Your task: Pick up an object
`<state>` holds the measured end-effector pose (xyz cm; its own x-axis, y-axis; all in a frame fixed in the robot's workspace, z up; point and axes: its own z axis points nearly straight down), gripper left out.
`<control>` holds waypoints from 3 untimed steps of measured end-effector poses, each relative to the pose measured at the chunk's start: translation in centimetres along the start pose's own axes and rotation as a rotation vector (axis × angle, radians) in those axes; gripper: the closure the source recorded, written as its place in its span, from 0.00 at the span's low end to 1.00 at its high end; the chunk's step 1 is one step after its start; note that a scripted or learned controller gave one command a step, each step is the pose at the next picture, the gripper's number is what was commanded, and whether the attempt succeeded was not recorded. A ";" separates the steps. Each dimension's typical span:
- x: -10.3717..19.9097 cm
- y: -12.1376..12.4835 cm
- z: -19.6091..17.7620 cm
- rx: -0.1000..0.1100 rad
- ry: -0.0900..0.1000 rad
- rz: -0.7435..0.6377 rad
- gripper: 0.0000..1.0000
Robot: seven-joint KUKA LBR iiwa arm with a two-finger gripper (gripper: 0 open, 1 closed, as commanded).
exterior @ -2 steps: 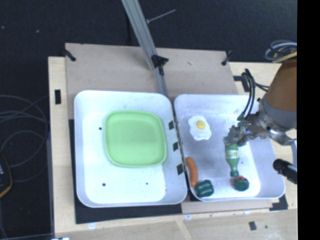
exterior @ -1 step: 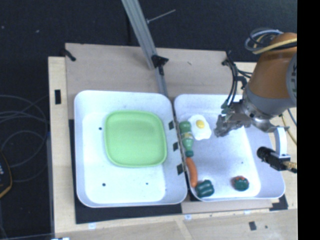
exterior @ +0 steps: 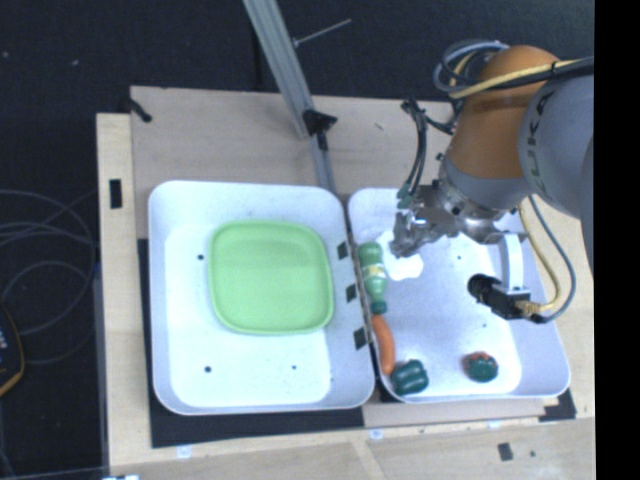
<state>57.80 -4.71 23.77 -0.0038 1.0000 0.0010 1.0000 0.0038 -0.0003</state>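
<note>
My gripper (exterior: 405, 245) hangs over the upper left part of the right bin (exterior: 450, 313), just above a small white object (exterior: 405, 267). Left of it, against the bin's left wall, lies a pale green bottle-shaped toy (exterior: 372, 270). An orange carrot-like piece (exterior: 383, 340) lies below that. A dark green block (exterior: 409, 376) sits at the bin's front edge. A round green and red object (exterior: 481, 366) rests at the front right.
The left bin (exterior: 180, 348) holds a light green square plate (exterior: 271, 276). A grey metal pole (exterior: 285, 68) slants up from between the bins. A black connector on cables (exterior: 497, 295) hangs over the right bin's right side.
</note>
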 end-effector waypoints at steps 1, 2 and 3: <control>4.2 1.9 -0.9 -0.001 0.000 0.000 1.00; 8.7 4.0 0.3 0.000 -0.001 0.001 1.00; 12.8 6.6 1.1 0.000 -0.001 0.002 1.00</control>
